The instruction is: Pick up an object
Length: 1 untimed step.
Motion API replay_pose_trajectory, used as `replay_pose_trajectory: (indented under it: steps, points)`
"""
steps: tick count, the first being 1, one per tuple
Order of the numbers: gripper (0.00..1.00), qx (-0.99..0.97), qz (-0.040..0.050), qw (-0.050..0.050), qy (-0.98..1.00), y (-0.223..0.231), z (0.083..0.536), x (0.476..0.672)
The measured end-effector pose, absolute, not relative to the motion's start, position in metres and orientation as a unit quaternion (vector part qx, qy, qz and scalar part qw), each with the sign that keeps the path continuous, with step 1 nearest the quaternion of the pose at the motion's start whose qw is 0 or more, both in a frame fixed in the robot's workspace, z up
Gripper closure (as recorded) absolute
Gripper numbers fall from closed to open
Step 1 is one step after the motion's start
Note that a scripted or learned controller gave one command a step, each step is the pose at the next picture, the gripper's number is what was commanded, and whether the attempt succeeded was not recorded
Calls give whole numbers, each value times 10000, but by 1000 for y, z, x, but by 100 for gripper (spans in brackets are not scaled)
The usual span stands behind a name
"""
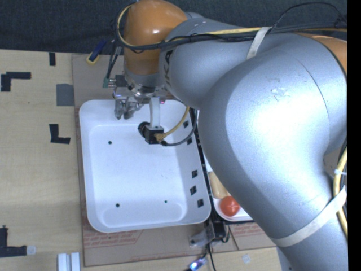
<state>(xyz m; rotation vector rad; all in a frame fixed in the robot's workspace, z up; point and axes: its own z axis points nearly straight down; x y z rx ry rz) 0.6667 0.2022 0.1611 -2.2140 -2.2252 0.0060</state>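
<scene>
The gripper point(127, 110) is parked over the left bin's point(93, 168) far rim; whether it's wide or narrow can't be told. Nothing's been grabbed yet. An orange ball point(229, 206) sits in the right bin point(237, 215), so a reach across seems needed, with the arm's bulk point(271, 123) blocking the view.

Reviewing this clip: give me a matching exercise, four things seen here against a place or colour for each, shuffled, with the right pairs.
Things:
1. left bin
2. orange-red ball
3. pincer
4. orange band

Places or colours:
A. in the right bin, beside the arm
B. above the wrist, near the top of the view
C. white, with small dark dots on its floor
D. over the far edge of the left bin

Pairs: 1-C, 2-A, 3-D, 4-B
</scene>
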Motion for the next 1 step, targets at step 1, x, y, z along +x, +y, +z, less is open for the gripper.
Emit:
replay_pose_trajectory:
  steps: [1]
  points:
    - [100,-7051,-50,-15,-7091,237,271,669]
